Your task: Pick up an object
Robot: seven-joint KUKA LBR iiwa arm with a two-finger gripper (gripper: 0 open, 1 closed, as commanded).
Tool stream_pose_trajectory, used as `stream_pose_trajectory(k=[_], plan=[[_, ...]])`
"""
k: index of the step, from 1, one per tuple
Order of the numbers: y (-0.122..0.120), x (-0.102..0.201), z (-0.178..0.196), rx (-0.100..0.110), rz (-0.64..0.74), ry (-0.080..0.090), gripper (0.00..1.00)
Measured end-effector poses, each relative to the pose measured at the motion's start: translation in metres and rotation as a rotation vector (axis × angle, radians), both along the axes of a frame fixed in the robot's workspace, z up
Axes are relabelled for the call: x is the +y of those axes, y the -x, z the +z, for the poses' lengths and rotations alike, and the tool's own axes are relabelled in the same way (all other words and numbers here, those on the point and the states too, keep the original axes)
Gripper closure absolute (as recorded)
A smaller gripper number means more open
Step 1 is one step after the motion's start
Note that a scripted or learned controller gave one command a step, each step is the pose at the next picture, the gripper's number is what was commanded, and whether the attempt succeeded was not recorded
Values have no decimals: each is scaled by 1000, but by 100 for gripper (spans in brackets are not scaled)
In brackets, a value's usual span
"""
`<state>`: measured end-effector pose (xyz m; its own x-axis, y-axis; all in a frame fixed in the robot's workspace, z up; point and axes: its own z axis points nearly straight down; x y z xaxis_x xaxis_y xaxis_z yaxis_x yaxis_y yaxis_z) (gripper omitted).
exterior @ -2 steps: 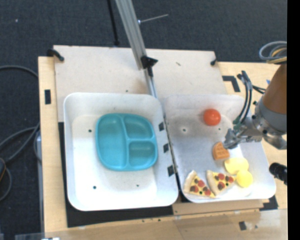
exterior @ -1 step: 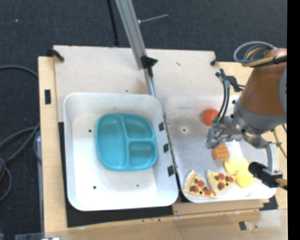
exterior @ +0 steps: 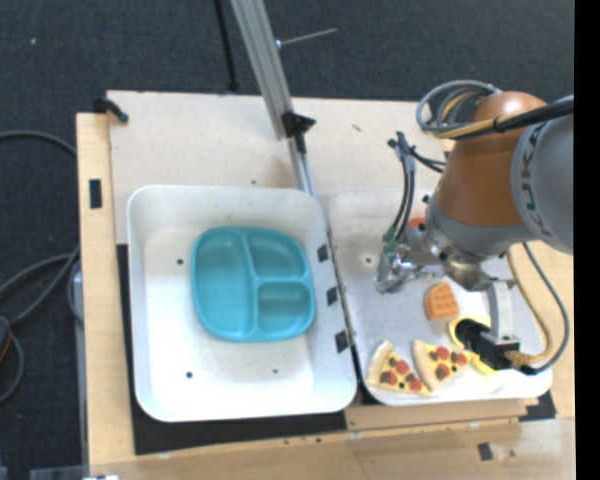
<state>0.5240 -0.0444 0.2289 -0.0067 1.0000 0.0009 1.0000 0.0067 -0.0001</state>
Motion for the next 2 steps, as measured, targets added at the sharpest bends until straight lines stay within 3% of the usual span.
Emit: stream_pose_trajectory(k=[2], plan=[[-35,90,13,-2,1,-1,100]])
